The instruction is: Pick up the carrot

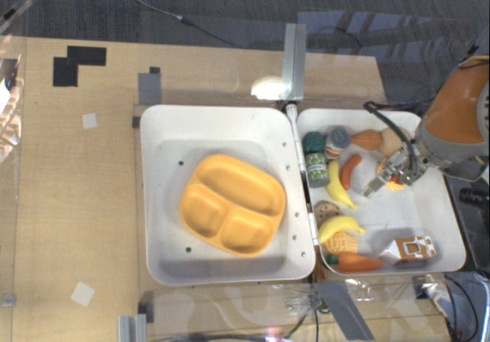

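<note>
Hovering claw [380, 182], state not discernible, mid right bin; needing travel toward 7 o'clock to carrot [358, 262] at front wall, descending clear of banana [340, 226].

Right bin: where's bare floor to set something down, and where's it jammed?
Bare floor in the right bin lies in the middle-right stretch, bordered by the gripper above, the small carton below and the bananas to the left. Crowded: the left wall and near-left corner, where the carrot lies against corn and banana.
</note>
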Robot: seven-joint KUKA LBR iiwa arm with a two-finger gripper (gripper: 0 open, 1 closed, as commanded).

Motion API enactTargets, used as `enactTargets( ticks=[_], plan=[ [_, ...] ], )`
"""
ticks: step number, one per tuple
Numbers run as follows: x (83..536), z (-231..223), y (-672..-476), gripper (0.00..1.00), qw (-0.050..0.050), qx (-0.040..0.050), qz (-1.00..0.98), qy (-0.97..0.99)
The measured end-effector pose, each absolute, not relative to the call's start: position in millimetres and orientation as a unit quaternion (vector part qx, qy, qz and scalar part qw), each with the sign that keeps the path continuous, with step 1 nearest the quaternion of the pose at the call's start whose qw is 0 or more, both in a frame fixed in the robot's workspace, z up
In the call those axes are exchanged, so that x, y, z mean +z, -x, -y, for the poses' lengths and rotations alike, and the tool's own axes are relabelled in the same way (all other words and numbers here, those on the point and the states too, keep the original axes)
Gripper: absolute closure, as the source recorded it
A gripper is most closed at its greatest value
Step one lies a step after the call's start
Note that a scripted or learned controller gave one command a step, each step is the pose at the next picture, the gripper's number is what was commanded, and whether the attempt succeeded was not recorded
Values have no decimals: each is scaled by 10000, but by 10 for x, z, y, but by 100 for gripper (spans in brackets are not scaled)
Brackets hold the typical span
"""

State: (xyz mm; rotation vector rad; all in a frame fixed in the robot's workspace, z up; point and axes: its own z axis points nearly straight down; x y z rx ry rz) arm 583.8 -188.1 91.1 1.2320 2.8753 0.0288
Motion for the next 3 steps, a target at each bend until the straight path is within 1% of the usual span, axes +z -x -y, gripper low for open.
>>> enactTargets(
  ticks=[1,2,3],
  plan=[
    [926,1549,-6109,0,105,28,-9199,-3920],
    [1077,1558,-6151,100,192,32,-9210,-3891],
    [1527,1012,-5870,100,43,22,-8739,-4861]
  ],
)
